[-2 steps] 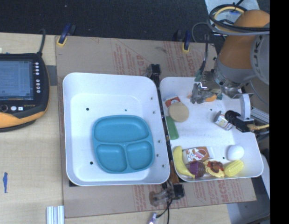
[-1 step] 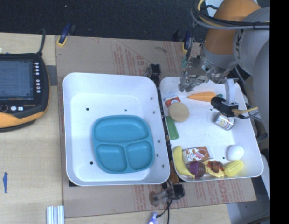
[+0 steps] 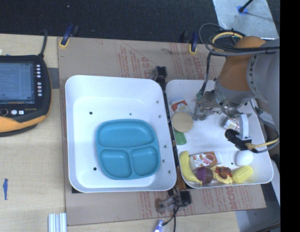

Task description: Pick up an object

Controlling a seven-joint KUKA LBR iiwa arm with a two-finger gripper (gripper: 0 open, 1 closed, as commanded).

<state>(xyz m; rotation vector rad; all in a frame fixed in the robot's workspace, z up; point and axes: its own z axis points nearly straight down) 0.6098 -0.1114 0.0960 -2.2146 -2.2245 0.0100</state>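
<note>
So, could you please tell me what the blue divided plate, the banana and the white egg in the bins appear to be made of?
The blue plate looks like moulded plastic: one even colour, soft sheen, rounded compartment walls. The banana seems to be toy plastic, a uniform yellow without blemishes, though foam is possible. The egg is smooth and brightly lit; plastic is likely, but the look leaves it open.

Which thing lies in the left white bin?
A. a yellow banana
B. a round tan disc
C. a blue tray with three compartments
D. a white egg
C: the blue tray rests on the floor of the left bin, while the banana, egg and tan disc all lie in the right bin.
</note>
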